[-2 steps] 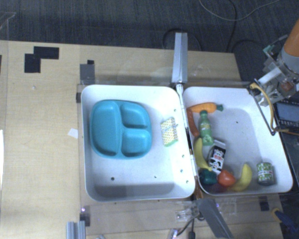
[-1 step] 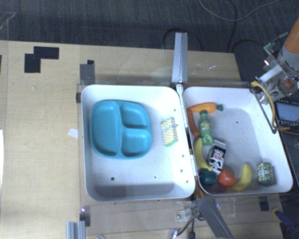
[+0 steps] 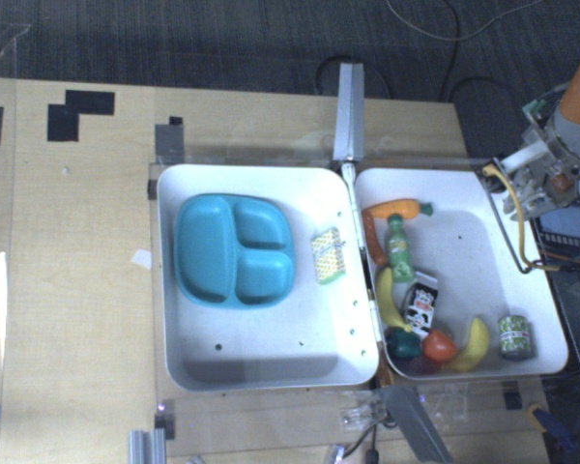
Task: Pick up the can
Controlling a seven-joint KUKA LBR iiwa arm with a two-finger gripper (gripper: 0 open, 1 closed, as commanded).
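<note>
Two white bins sit side by side on a wooden bench. The left bin (image 3: 271, 365) holds a blue tray (image 3: 234, 249) with three parts, lying flat toward the left side. Just right of the tray lies a small yellow and green packet (image 3: 328, 255), close to the wall between the bins. The right bin (image 3: 464, 230) holds more things. The can (image 3: 514, 336) is small and green and lies in the near right corner, close to the rim. Just left of it is a yellow banana (image 3: 474, 341), and that touches a red ball-shaped fruit (image 3: 440, 346). A dark teal thing (image 3: 401, 341) sits left of the red one, near the wall. A black and white box (image 3: 420, 304) lies above them, and a second banana (image 3: 387, 293) runs along the left side. A green bottle (image 3: 398, 245) lies farther back, with its cap pointing far. An orange carrot (image 3: 396, 208) lies at the far left of this bin. The arm (image 3: 572, 124) comes in from the right, outside the far right edge of the bin. The gripper (image 3: 522, 187) is at that rim, well apart from the can. I cannot tell how its fingers stand. A black wire (image 3: 435, 13) loops on the dark floor far behind the bench.
</note>
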